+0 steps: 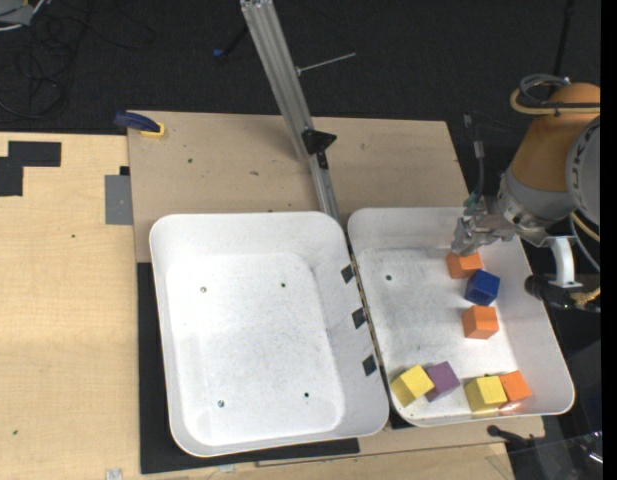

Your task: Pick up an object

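The right bin (418,298) holds several small blocks. An orange block (464,263) lies near its upper right, with a blue block (482,287) and another orange block (480,321) just below it. Along the front edge sit a yellow block (413,382), a purple block (442,377), a second yellow block (485,393) and an orange one (514,386). My gripper (471,236) hangs directly over the upper orange block, its tips close to or touching the block's top. The block rests on the bin floor.
The left bin (248,328) lies beside the right one, with black clips along their shared edge. A slanted aluminium bar (288,98) rises behind the bins. Tan board lies behind the bins, and a lighter wooden surface is at the left.
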